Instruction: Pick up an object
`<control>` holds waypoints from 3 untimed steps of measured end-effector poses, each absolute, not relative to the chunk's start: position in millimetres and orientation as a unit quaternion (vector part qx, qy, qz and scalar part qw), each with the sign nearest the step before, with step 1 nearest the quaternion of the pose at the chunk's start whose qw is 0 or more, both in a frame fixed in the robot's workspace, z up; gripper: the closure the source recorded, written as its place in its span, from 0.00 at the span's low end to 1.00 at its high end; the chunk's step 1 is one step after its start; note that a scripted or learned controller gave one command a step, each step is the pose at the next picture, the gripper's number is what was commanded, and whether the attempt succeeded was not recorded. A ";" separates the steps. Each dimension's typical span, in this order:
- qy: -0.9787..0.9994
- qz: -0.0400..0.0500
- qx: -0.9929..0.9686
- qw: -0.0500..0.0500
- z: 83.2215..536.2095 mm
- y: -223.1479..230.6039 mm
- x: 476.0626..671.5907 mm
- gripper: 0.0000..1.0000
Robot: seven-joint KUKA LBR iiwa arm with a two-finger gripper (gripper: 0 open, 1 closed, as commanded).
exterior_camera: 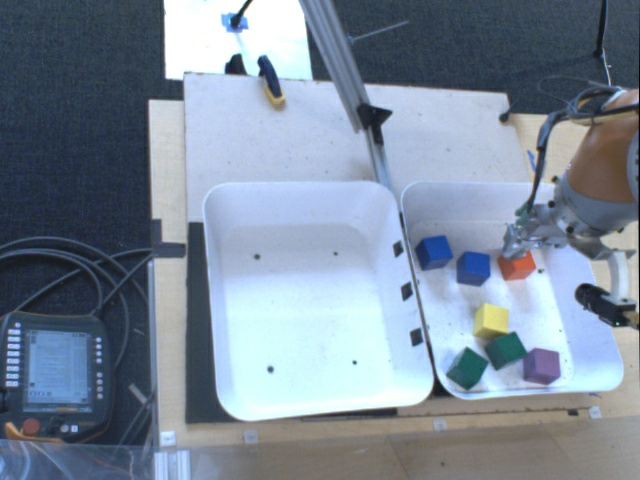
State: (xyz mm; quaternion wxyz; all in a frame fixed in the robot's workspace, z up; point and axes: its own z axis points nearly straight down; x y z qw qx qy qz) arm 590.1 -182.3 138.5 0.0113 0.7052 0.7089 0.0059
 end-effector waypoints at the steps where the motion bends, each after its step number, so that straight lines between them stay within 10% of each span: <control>1: 0.709 0.002 0.705 0.004 194.6 -174.7 599.0 1.00; 3: 0.709 0.001 0.705 0.002 256.3 -168.7 598.8 1.00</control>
